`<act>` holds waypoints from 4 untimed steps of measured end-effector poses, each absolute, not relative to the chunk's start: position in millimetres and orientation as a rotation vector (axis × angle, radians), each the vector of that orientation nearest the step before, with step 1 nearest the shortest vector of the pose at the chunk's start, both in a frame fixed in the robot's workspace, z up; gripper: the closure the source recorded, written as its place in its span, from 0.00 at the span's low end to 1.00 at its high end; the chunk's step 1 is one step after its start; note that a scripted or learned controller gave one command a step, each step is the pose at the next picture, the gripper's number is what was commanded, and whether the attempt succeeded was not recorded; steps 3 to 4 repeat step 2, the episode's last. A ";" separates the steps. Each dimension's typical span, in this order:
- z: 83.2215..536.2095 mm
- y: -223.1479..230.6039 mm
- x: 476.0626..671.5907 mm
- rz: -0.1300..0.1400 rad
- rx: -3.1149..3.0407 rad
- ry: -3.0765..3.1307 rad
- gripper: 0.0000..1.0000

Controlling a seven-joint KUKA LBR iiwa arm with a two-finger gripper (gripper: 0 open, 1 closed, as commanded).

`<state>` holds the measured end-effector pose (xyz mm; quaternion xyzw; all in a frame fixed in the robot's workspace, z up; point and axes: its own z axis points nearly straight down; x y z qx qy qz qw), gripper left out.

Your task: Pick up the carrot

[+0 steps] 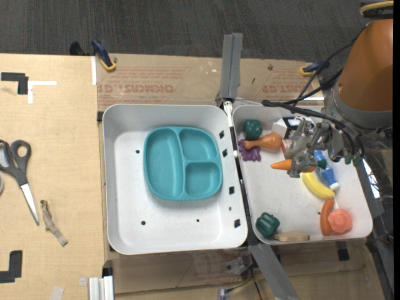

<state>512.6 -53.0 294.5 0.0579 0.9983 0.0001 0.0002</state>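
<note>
Over at three o'clock we find the right bin [359,186], a shallow white tray with rounded corners and a smooth, faintly glossy floor, and the gripper [300,161] hangs low inside it, a tangle of grey metal and dark cables under the arm's big orange band [370,61]. We can't make out how that claw is set, and we can't say it has hold of anything. The carrot [282,164] lies at the bin's centre, a small orange cone pointing toward nine o'clock, its thick end right against the gripper.

Around it we count a tan, pear-shaped gourd [264,143] at eleven o'clock, a knobbly purple bunch of grapes [249,152] beside it, and a dark green broccoli head [252,129] just above. A curved yellow banana [317,185] sits at four o'clock of the carrot, and a pink round toy [339,221] at five. A green pepper [267,224] and a pale wooden stick [291,236] rest along the six o'clock wall.

At nine o'clock of this bin, the left bin [119,186] carries a teal plastic plate [184,163], rounded and split into three compartments. Both bins rest on brown printed cardboard [162,83]. Far out at nine o'clock, grey-handled scissors [19,167] lie on a pale wood bench [50,230], and dark ribbed carpet [125,11] runs across twelve o'clock.
</note>
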 end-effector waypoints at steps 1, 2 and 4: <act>91.2 -116.3 489.5 0.000 0.814 3.035 1.00; 191.5 -65.3 488.1 0.000 1.053 2.958 1.00; 191.5 -65.3 488.1 0.000 1.053 2.958 1.00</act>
